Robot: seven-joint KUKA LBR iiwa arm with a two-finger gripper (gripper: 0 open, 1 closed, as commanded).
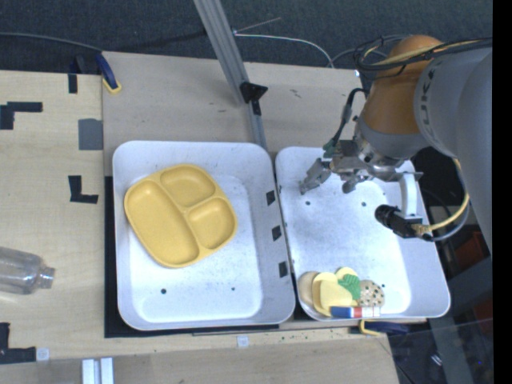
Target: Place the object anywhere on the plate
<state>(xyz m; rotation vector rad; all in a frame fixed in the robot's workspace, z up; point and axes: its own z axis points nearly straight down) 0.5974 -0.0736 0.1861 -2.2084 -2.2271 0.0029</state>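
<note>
Over the right bin's far end, your fingers (334, 178) hang open and empty. Bring them to the toy pile (346, 292) in the near corner, grip squarely, then carry left to the yellow plate (180, 213).

One camera hangs fixed above the bench (184, 94), looking down at a slant, far enough back to take in both white bins (128, 294) whole.
</note>
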